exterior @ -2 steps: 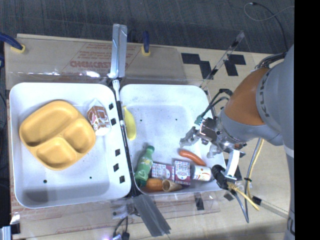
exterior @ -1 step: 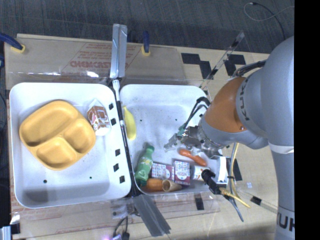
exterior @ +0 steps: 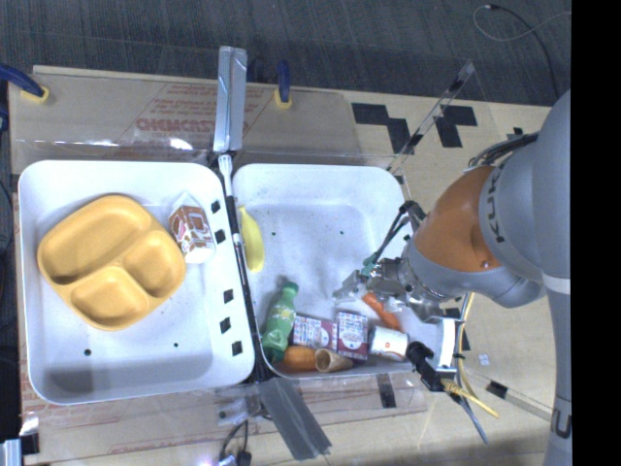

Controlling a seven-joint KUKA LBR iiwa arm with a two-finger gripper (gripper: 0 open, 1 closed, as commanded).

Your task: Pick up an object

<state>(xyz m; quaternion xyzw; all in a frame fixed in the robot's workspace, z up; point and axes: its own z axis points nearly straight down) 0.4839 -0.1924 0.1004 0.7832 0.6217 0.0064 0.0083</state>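
In the right bin (exterior: pixel 320 197), several objects lie along the near wall. They are a green bottle (exterior: pixel 279 318), a purple and white carton (exterior: pixel 332 334), an orange carrot (exterior: pixel 381 311), a small white cup (exterior: pixel 389 343) and an orange-brown cone-shaped item (exterior: pixel 312 359). A yellow item (exterior: pixel 252 239) rests against this bin's left wall. My gripper (exterior: pixel 367 284) reaches in from the right and sits low over the bin's right side, just above the carrot and the carton. The wrist hides its tip.
The left bin (exterior: pixel 58 367) holds a large yellow divided tray (exterior: pixel 112 258) and a small brown and white packet (exterior: pixel 191 229). A metal divider bar (exterior: pixel 231 105) stands behind the two bins. The arm's orange band (exterior: pixel 456 231) hangs over the right bin's right rim.
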